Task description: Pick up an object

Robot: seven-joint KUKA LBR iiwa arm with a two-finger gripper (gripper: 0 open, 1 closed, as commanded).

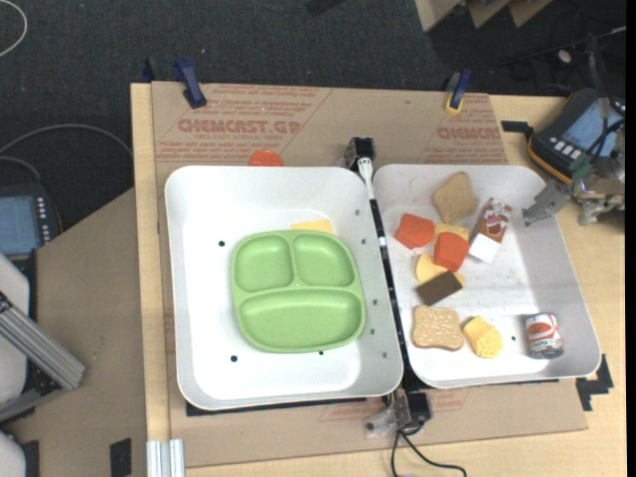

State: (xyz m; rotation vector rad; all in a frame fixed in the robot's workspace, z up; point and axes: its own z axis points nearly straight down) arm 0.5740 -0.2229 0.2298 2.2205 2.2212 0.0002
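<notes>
The right-hand shallow white bin holds the loose pieces. A tan bread-shaped toy sits at its upper middle, its long axis running from upper right to lower left. Below it lie an orange-red block, a second orange-red block and a yellow wedge, all close together. A dark brown flat bar slants just under them, its long axis rising toward the right. A small bottle-like toy with a white base leans from upper right to lower left. Near the bottom edge are a speckled tan cracker, a yellow corn-like piece and a small red and white can lying on its side.

The gripper is at the bin's upper right rim, touching none of the pieces; whether its fingers are spread or closed cannot be told.

The left white bin carries a green divided plate. Both bins rest on a brown cardboard-covered counter clamped with blue clips, above dark carpet.
</notes>
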